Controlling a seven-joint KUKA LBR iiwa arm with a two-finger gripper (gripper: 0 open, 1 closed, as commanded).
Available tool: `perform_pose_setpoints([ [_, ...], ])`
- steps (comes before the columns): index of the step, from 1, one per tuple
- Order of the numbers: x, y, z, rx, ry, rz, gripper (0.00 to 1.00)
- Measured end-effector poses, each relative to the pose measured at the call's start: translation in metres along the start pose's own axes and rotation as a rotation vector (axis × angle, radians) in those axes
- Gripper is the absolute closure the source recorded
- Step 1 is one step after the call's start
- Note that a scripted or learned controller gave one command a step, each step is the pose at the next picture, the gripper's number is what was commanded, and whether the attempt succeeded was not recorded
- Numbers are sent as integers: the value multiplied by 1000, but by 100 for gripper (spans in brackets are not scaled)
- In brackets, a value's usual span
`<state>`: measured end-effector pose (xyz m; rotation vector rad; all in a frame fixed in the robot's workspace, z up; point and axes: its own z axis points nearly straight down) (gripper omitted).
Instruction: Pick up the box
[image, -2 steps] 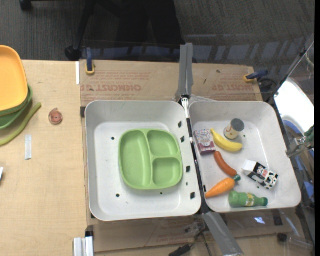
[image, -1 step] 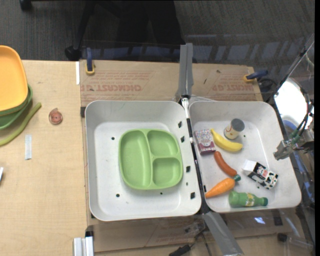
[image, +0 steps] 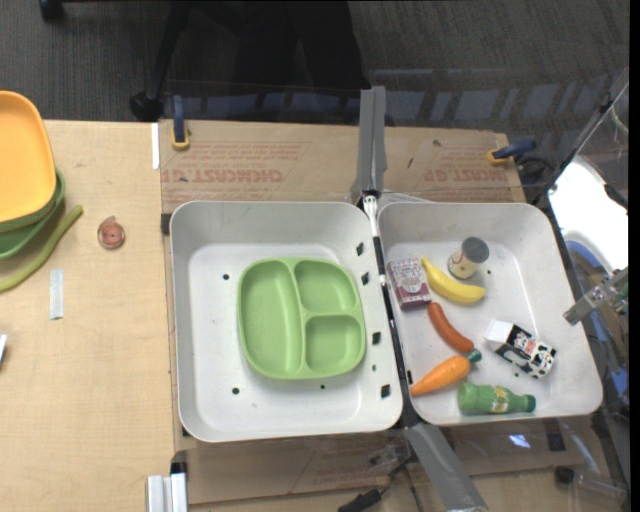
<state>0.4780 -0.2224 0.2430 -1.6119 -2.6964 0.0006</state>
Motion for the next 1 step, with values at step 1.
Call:
perform_pose_setpoints([
  [1, 28, 15, 6, 0, 0, 11, 100],
])
